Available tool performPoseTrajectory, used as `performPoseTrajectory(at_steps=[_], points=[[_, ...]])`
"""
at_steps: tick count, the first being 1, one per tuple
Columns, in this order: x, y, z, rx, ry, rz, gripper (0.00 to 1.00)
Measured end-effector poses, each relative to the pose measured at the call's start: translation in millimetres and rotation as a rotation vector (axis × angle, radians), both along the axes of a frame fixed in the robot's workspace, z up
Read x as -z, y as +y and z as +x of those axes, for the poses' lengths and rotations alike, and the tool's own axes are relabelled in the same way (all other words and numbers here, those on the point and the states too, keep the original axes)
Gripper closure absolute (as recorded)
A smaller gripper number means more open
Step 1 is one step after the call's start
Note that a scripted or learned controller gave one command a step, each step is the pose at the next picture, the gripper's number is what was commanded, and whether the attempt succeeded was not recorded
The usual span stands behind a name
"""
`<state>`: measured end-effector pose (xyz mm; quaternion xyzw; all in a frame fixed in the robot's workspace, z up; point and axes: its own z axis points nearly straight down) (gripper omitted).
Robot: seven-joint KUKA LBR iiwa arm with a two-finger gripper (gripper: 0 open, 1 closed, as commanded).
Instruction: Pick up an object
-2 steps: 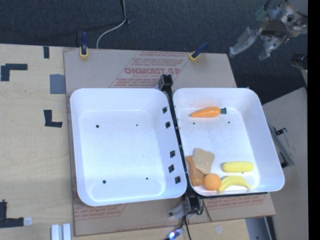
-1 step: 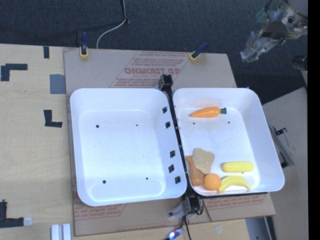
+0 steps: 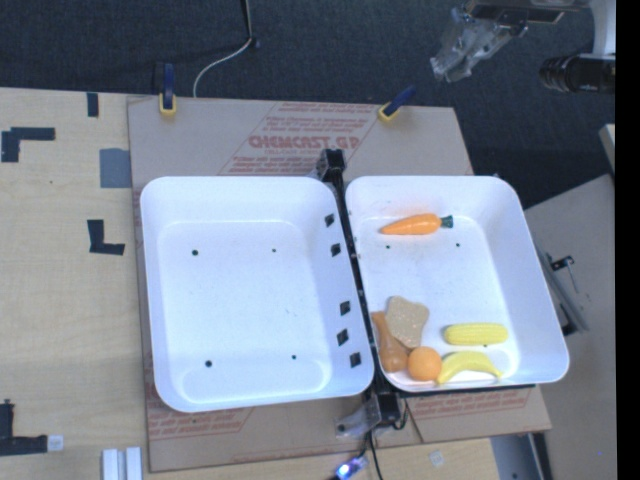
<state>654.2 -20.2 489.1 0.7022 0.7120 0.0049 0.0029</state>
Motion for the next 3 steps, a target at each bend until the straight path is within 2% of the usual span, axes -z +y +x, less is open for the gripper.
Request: performPoseTrajectory(at_steps=[1,3], points=[[-48.7,66.7,14.7,0.007,0.005,-0.002,1.0],[-44.9,181.0,13.8,0.008,0.012,-0.002,1.0]])
